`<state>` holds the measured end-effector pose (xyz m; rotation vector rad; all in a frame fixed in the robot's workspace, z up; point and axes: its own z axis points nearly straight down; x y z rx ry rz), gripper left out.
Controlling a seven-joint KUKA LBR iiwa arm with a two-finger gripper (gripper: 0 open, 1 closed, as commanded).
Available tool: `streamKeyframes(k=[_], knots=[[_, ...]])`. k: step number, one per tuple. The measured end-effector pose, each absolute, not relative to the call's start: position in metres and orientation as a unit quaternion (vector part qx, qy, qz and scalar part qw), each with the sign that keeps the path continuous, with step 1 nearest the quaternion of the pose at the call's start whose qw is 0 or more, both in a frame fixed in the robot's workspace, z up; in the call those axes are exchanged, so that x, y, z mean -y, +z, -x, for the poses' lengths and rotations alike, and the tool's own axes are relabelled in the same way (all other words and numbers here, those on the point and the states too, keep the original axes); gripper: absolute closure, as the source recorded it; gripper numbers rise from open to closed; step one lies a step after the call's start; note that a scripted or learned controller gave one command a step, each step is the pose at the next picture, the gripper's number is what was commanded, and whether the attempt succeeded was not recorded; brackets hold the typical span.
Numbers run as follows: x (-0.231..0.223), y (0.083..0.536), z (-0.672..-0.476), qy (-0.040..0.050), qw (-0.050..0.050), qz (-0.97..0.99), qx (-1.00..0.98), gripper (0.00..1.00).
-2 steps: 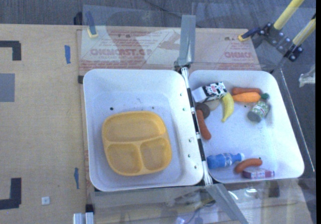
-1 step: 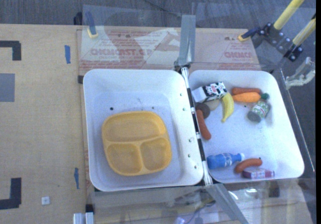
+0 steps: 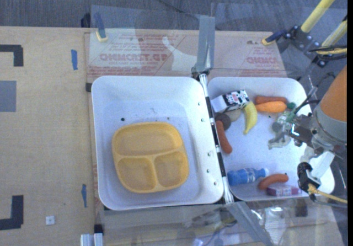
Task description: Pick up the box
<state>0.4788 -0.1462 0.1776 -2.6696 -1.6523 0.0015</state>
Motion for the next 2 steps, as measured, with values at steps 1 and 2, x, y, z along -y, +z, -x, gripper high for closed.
streamKeyframes(k=[1,2], knots=[[0.147,0.187,-0.479,0.0003,0.001,0.851,0.526,1.00],[0.205,0.087,-0.508,-0.0024,-0.002,0.793,0.610,1.00]])
